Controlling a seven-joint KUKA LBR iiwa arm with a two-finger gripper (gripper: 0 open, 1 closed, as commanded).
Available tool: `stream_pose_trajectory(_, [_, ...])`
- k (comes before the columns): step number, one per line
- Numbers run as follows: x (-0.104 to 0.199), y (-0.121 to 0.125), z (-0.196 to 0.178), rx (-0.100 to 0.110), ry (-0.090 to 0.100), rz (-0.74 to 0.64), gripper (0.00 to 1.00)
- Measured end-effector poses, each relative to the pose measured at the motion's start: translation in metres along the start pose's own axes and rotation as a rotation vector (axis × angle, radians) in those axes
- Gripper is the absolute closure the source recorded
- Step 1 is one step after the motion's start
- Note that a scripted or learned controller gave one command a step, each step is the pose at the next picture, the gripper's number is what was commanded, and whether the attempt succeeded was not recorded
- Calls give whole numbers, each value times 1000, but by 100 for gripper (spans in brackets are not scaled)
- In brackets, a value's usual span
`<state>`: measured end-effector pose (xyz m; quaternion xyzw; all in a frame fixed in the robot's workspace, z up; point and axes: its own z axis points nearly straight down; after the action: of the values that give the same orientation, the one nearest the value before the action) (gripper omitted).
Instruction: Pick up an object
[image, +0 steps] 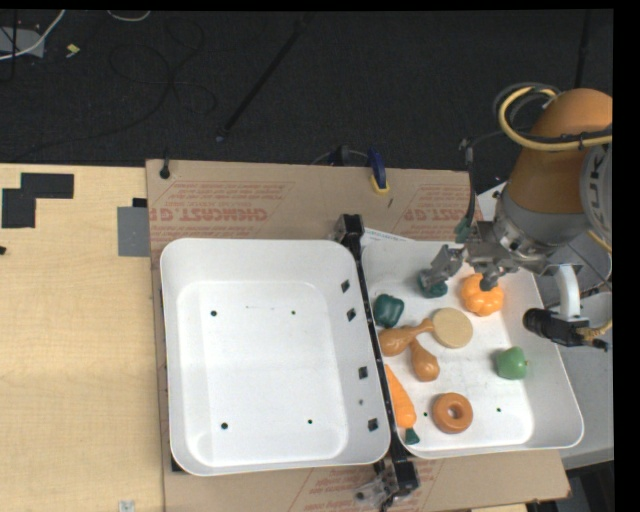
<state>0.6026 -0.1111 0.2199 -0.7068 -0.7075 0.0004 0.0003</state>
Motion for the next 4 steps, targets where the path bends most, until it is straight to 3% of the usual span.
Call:
stream_pose_trajectory(1, [18,30,100,1,2,0,0])
stream_pose_trajectory(2, [15,30,83,-4,2,5,100])
stream_pose_trajectory(3, [72,43,29,-5,1,-5,100])
stream_pose_trajectory(4, [134,41,30,1,3,-5,100])
